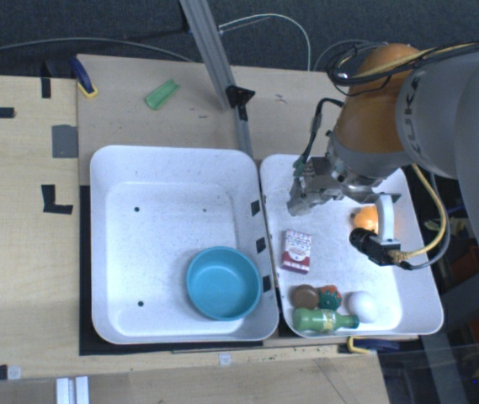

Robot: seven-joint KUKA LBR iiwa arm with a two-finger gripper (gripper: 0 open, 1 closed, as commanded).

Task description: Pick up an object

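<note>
Your gripper (pixel 304 202) hangs over the upper part of the right bin (pixel 420 297), and from this slanted view I cannot tell how its fingers stand. Nothing shows between them, so treat the pick as not yet made. The nearest candidate is the small red-and-white carton (pixel 296 251), lying flat just below the gripper with bare bin floor around it. Choose that one: come straight down and close across its narrow sides. Avoid the crowded cluster at the bin's near edge, where the green bottle (pixel 323 320), brown ball (pixel 305 296) and white egg (pixel 363 306) sit touching or nearly so. The blue bowl (pixel 222 282) rests in the left bin (pixel 113 225).
</note>
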